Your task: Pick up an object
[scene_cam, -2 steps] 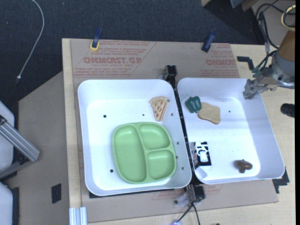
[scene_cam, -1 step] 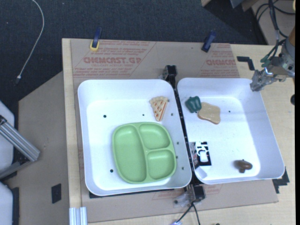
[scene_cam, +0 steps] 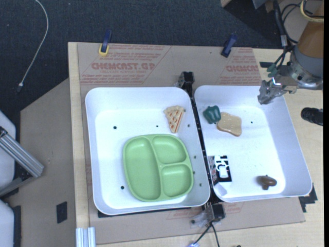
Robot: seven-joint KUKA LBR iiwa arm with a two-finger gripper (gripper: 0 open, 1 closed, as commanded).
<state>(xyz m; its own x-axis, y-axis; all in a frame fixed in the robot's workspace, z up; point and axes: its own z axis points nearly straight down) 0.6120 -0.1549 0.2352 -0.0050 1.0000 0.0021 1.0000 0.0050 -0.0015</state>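
Note:
In the right bin (scene_cam: pixel 288 143) lie a green toy pepper (scene_cam: pixel 211 113), a tan bread slice (scene_cam: pixel 229 124) touching it, a black-and-white card (scene_cam: pixel 222 169) near the left wall, and a small brown piece (scene_cam: pixel 267 181) at the front right. The left bin (scene_cam: pixel 103 138) holds a green divided plate (scene_cam: pixel 157 166) and a waffle-patterned wedge (scene_cam: pixel 175 118). My gripper (scene_cam: pixel 268 92) hangs at the right bin's far right corner, well right of the pepper and bread, with nothing visibly in it.
The bins sit on a cardboard sheet (scene_cam: pixel 154 66) held by blue clamps (scene_cam: pixel 105 43) at the back. A black clip (scene_cam: pixel 186 79) joins the bins at the far side. Cables and the arm's body crowd the upper right.

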